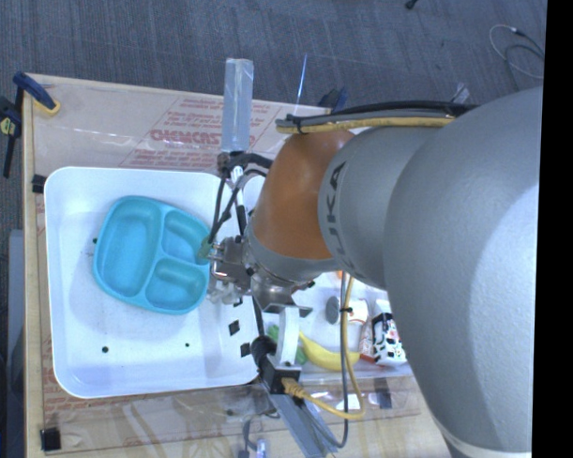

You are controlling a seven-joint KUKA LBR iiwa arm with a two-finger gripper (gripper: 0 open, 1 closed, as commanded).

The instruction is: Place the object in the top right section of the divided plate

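A light blue divided plate point(145, 256) lies in the left bin point(62, 347), with one large section on its left and two smaller ones on its right. My gripper point(220, 259) hangs low at the plate's right edge, beside the two small sections. A small green bit point(207, 251) shows at the gripper's tip, next to the top right section point(185, 231); what it is stays unclear. The grey arm and its orange band point(297, 205) hide the gripper's body from above.
The arm covers most of the right bin, where a yellow banana point(324, 354), a green item point(275, 334) and a white packet point(384, 338) peek out. A clear tube point(237, 104) stands at the back. Blue clamps point(33, 88) grip the bench's left corner.
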